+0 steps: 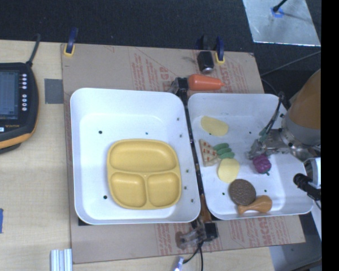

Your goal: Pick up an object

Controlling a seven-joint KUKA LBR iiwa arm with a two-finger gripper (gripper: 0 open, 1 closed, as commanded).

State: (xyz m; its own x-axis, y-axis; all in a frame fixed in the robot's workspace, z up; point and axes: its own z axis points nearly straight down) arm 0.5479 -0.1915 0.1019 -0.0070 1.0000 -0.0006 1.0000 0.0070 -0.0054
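Bench with cardboard sheet, two bins and a pendant

The light wooden bench [28,196] carries a brown cardboard sheet [141,66], held at its far edge by two clamps [71,43]. On the cardboard sit two shallow white bins side by side, the left bin [87,151] and the right bin [243,101], their inner rims touching. An orange carrot-like object [203,83] lies on the cardboard just beyond the bins. A handheld control pendant [8,106] rests at the bench's left edge, beside a grey tape patch [53,90].
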